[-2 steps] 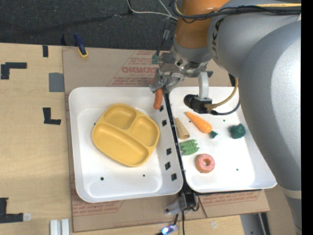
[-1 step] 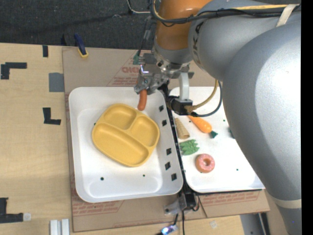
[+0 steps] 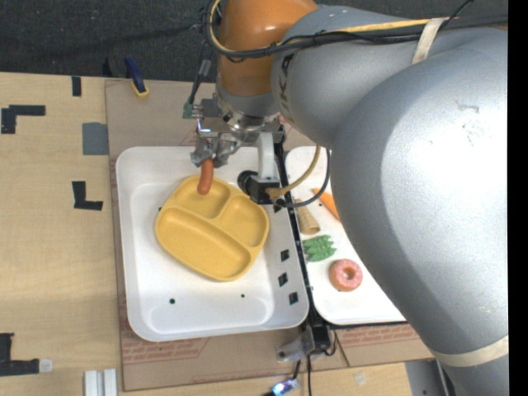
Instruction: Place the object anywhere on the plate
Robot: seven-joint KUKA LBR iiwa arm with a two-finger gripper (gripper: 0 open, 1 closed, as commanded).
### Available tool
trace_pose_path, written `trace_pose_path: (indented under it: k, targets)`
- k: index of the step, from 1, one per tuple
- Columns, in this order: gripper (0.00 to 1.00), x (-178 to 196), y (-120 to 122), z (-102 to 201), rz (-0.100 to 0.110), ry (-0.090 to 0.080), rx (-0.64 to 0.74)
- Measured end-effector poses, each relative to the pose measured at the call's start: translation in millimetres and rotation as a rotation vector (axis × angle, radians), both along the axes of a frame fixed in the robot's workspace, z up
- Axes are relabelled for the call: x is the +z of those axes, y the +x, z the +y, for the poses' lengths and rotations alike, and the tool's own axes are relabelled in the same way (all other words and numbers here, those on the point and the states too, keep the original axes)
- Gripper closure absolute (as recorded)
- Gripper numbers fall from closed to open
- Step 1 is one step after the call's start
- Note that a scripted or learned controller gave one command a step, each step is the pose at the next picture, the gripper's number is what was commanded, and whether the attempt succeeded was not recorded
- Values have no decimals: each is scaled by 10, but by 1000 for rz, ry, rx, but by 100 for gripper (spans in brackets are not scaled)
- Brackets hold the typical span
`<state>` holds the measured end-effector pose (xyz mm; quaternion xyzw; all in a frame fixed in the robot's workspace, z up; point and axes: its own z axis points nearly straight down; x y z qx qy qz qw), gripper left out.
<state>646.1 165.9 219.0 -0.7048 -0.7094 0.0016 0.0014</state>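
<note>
Camera view from above: a grey arm with an orange band reaches over the left white bin (image 3: 136,246). Its gripper (image 3: 209,157) points down, fingers closed narrowly on the top end of a small orange-red sausage (image 3: 205,177). The sausage hangs upright just below the fingers, its lower end touching or nearly touching the rear edge of the yellow divided plate (image 3: 213,231), which lies directly beneath and a little forward of the gripper. The sausage looks like a light, stiff toy with a smooth, rounded skin, so it may slip or swivel; a hold nearer its middle would seem steadier. Well to the gripper's side, the other bin holds a pink doughnut (image 3: 345,275) and a green piece (image 3: 318,247).
</note>
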Motion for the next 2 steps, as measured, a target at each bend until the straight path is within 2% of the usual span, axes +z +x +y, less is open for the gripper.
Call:
trace_pose_path:
  k: [1,2]
  targets:
    - [100,-44,41,38,-2,-1,-4]
    - [0,-41,40,36,-2,-1,-5]
